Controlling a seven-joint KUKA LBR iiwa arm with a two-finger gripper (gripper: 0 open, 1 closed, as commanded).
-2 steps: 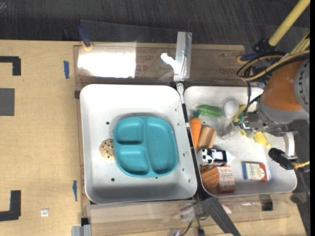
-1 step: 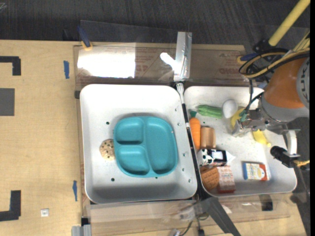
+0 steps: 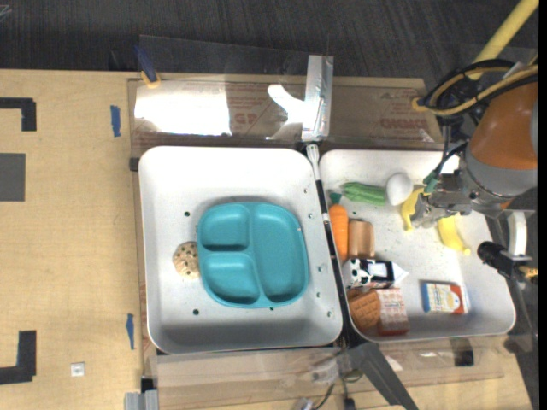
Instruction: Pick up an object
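Approach step: end effector (image 3: 433, 202) positioned over yellow plastic banana (image 3: 451, 231) in right white bin (image 3: 500, 314); grip state indeterminable; descent required.

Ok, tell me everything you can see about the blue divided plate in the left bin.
The blue divided plate is teal, glossy like plastic, a rounded rectangle with three compartments: one small at the upper left, one lower left, one long along the right. It lies flat and right side up, a little askew, near the middle of the left bin. A speckled cookie lies against its left edge.
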